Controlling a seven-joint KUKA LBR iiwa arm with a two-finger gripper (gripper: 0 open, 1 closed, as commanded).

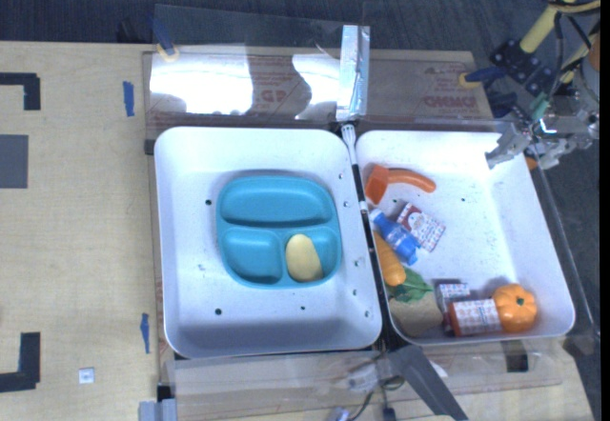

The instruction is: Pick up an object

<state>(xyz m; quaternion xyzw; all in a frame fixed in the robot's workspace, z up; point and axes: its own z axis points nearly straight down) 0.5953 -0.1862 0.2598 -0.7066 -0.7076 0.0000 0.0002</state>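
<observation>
The right bin (515, 219) holds an orange scoop-like toy (396, 183), a small red and white packet (419, 225), a blue wrapper (395, 236), an orange and green carrot toy (398, 278), a red can (473, 315) and a small orange pumpkin (516, 307). In the left bin (181, 219) lies a teal divided tray (272, 224) with a yellow egg-shaped object (303, 258) in its lower right compartment. My gripper (512, 145) hangs at the far right corner of the right bin, above its rim, away from all the objects.
A clear plastic wall (257, 67) stands behind the left bin, with a metal post (352, 71) between the bins at the back. Cables and the arm's wrist (558, 110) crowd the upper right. The wooden bench (67, 219) stretches to the left.
</observation>
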